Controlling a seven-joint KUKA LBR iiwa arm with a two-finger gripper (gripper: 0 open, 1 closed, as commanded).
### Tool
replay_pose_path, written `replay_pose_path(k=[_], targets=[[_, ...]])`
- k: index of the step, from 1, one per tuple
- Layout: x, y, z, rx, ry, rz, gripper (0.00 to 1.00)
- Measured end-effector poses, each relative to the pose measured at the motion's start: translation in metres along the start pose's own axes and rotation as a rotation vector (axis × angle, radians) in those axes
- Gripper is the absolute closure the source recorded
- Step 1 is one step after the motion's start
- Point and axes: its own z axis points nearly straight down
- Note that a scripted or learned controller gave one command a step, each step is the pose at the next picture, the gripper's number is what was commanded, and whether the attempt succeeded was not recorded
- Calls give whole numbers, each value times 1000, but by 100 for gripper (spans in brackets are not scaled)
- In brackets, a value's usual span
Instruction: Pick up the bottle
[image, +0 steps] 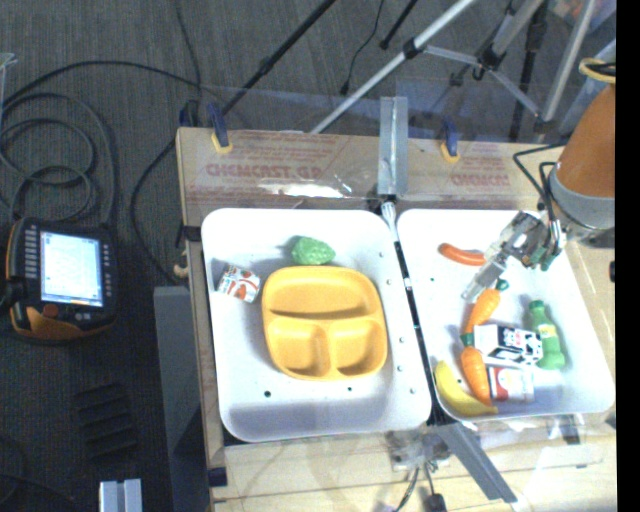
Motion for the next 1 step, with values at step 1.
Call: replay_pose_path(k=[1], targets=[[-12, -21, -10, -1, 0, 41, 0]])
